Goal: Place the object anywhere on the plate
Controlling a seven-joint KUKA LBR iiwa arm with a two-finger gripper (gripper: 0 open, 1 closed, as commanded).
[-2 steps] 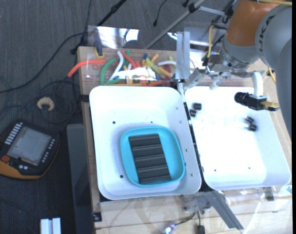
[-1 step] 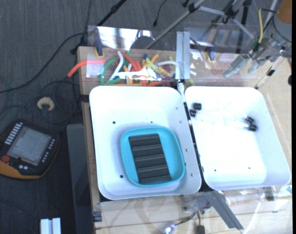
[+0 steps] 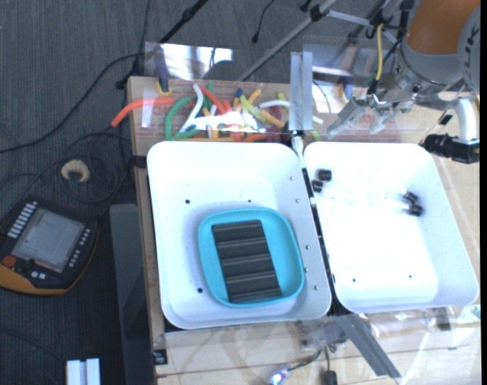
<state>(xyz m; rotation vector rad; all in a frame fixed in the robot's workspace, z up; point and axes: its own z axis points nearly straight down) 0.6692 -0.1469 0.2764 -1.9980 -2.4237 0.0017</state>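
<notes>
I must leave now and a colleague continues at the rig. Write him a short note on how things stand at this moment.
Gripper: raised above the far edge of the right bin, nothing visible between its fingers.
Plate: blue, in the left bin.
Dark ridged block: lying flat on the plate, inside its rim.
Two small dark pieces lie in the right bin.
Done: the block appears placed.
Left: probably only to confirm it.

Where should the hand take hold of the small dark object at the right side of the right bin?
The small dark object lies low on the floor of the right bin, clear of the walls and apart from the other dark piece. Probably best to come straight down from above and close across its narrower width. Its exact shape is too small to tell, so the finger angle is a guess.
</notes>
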